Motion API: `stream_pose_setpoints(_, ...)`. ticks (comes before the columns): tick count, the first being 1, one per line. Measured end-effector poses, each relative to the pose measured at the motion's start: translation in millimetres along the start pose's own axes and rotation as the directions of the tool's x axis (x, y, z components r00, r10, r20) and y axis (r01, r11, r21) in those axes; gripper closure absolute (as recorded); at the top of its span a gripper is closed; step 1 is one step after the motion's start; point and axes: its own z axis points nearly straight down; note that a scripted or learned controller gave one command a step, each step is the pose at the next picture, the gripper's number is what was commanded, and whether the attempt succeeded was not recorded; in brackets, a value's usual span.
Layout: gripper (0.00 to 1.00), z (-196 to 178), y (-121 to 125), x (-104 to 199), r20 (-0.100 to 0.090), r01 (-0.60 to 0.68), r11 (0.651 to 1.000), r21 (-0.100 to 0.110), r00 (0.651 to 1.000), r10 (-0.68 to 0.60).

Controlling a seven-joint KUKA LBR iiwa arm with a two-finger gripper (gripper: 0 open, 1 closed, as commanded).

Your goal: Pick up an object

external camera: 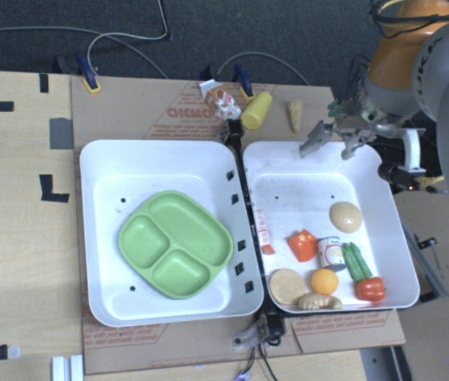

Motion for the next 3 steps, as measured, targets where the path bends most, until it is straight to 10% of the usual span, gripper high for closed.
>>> stream_pose_setpoints(1, 0.0, -17.2, 7.5, 22.1, 0.0, 0.001, 1.0, -0.001, 1.0, -0.001)
stream_pose_setpoints(2, 0.0, 5.3, 6.6, -78.1, 0.002, -0.002, 1.0, 0.0, 1.0, 0.002)
stream_pose_setpoints(3, 0.0, 29.0, 7.3, -25.7, -0.001, 0.0, 1.0, 0.0, 1.0, 0.0)
